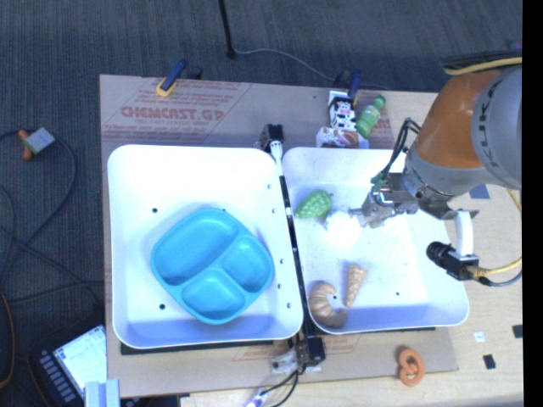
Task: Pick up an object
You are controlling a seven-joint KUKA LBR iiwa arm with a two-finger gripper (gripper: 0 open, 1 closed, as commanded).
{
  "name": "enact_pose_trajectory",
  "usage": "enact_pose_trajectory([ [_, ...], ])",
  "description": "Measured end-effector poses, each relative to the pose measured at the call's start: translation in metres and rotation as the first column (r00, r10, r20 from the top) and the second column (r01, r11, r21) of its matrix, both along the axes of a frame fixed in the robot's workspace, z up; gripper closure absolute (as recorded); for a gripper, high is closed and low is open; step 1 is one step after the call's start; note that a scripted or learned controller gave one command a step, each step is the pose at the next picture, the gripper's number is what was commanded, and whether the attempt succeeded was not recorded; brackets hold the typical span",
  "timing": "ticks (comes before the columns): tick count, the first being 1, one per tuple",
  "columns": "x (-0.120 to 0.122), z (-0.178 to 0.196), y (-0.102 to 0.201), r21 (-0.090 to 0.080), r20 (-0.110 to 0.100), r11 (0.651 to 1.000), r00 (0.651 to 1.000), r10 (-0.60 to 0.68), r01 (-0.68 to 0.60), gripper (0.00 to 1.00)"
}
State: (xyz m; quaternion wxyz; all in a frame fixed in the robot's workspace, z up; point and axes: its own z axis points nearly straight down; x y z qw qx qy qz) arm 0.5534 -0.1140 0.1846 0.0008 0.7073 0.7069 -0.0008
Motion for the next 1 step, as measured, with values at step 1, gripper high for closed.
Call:
enact_pose_trajectory([
  [1, 0.0455, -0.0003, 0.0267, 0.001, 0.0, 1.0, 1.0, 0.002, -0.002, 1.0],
])
